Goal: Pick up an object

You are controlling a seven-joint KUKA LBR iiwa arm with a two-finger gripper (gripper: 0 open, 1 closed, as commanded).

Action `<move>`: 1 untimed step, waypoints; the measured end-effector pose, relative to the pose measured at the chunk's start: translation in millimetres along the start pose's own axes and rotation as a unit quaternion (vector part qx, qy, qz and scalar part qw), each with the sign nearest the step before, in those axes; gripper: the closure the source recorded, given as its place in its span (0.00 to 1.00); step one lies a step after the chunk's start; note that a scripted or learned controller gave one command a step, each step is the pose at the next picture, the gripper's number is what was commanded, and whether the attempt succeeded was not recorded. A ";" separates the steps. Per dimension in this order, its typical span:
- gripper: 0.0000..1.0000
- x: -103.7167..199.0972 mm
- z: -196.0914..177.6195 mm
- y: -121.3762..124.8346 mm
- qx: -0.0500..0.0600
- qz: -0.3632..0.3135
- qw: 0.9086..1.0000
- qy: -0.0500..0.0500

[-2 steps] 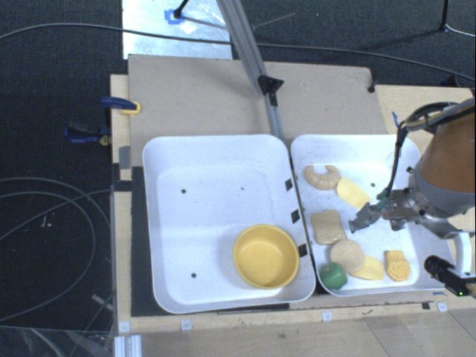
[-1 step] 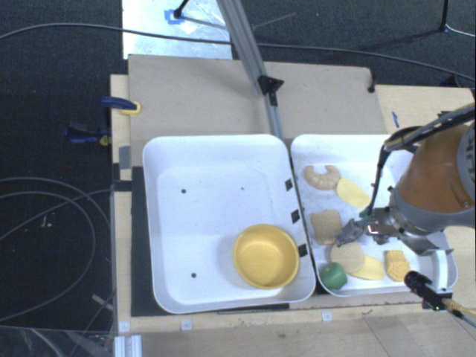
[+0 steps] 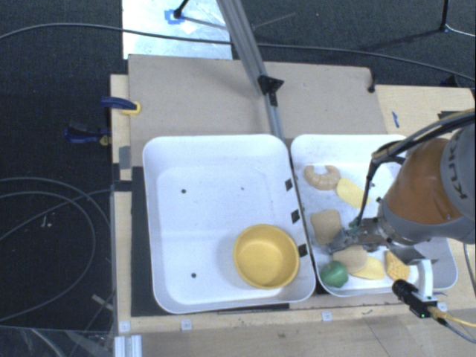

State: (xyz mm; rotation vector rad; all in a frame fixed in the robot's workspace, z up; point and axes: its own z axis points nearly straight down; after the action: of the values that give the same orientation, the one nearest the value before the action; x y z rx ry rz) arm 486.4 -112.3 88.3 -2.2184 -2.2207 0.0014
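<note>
tan block [image 3: 325,224] in right bin [image 3: 312,151] — claw [image 3: 343,239] just beside it, grip unclear, no legible writing

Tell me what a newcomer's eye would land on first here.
Probably the yellow bowl, alone near the front right corner of the left bin. Next, the grey and orange arm reaching from the right over the right bin, its gripper down among small items, beside a green ball.

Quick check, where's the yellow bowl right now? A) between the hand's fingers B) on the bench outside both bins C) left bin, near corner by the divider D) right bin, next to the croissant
C: the yellow bowl sits in the left bin, at its near corner beside the right bin, apart from the hand.
</note>
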 end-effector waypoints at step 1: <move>1.00 -0.3 -12.5 1.3 -0.003 0.000 1.000 -0.001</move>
State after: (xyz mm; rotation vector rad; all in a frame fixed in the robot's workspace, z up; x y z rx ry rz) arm 487.8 -112.6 100.8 -2.2219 -2.2240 -0.0028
